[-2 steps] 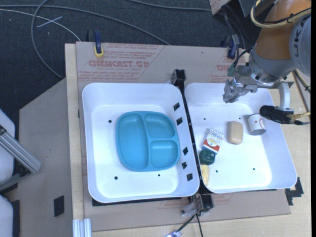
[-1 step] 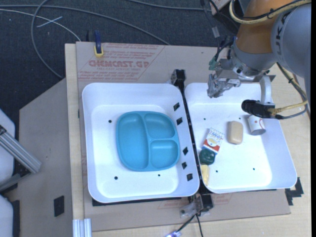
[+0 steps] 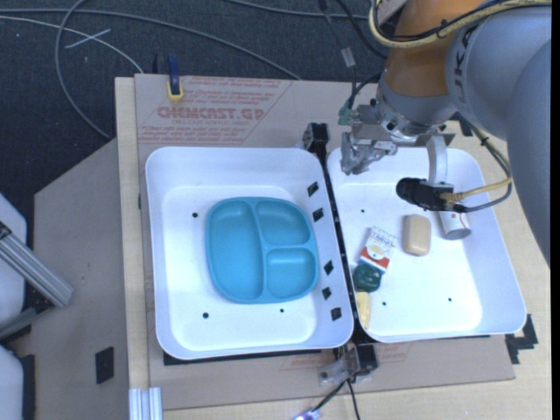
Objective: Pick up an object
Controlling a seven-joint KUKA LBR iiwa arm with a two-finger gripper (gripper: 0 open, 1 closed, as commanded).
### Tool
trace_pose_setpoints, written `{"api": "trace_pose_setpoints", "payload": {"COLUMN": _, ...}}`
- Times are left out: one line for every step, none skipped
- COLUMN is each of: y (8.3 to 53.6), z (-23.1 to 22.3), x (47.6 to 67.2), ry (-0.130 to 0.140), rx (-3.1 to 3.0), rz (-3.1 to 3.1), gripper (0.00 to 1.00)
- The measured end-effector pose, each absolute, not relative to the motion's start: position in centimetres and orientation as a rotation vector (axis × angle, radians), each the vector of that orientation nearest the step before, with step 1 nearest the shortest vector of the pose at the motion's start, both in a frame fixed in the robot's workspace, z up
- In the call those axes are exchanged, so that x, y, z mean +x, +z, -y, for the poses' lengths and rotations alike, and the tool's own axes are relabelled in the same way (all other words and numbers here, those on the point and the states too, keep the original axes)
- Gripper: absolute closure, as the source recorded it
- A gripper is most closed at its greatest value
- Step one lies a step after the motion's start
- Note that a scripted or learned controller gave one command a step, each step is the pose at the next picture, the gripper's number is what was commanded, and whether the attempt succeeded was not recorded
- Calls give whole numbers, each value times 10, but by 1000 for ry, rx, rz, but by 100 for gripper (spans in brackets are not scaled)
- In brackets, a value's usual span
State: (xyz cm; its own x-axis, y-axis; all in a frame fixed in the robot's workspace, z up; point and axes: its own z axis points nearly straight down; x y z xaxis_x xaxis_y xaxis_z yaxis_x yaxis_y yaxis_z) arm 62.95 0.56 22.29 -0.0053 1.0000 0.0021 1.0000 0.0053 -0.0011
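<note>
Hovering over right bin [image 3: 490, 313]: tool [image 3: 359, 157], jaw state indiscernible, nothing visibly held. Pick pending; beige soap bar [image 3: 416, 234], small packet [image 3: 377, 248], green lid [image 3: 368, 277] unlifted.

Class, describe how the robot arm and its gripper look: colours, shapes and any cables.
The arm is bulky, rounded and grey, with a glossy orange band above the wrist. Yellow and black cables loop around it. The gripper is small, metallic grey.
</note>
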Motion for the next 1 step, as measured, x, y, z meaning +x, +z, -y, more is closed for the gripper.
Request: {"api": "trace_pose_setpoints", "payload": {"y": 229, "z": -64, "x": 624, "ry": -4, "rx": -2213, "rz": 2228, "gripper": 100}}
